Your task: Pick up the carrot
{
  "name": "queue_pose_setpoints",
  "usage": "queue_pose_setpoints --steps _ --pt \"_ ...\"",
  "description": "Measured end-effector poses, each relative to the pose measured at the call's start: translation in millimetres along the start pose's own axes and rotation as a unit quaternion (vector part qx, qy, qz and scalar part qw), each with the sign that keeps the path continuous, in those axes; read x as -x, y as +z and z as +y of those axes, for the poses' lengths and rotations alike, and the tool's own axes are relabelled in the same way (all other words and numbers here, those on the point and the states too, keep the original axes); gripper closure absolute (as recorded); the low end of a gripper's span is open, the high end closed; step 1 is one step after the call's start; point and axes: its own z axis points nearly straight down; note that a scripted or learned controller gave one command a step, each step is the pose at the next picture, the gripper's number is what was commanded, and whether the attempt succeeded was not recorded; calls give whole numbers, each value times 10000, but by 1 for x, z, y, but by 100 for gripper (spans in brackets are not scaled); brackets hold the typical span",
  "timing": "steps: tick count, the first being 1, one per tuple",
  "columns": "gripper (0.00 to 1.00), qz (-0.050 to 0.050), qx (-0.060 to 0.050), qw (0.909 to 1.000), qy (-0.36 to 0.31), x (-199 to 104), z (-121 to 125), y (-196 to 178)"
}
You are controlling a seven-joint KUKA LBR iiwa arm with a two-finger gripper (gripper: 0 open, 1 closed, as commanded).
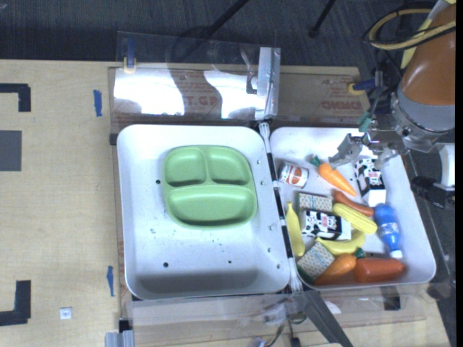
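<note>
The carrot (337,178) lies in the right bin (423,226) among toy foods, just above a corn cob (353,216). The gripper (359,152) hovers beside its leafy end, fingers spread and gripping nothing. A green divided plate (210,185) sits in the left bin (137,215).

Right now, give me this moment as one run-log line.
gripper: above right bin, beside carrot | carrot: lying in bin, not held | green plate: left bin

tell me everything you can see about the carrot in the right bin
The carrot is a small orange toy, plastic-looking, with a green leafy top at its upper-left end. It lies flat in the upper half of the right bin, slanting down to the right toward its pointed tip. It lies loose, beside a small red and white can. The claw hangs close above its right side.
</note>
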Motion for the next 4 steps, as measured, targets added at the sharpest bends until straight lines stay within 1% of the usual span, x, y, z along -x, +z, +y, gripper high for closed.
queue_pose_setpoints --steps 1,2,3,4 --pt "0 -7 26 9965 839 -6 20 -18" --pt "0 -2 4 9906 1371 36 45 116" --pt "0 1 -5 9955 950 -26 15 84" --pt "0 -3 28 9929 1191 3 51 157"
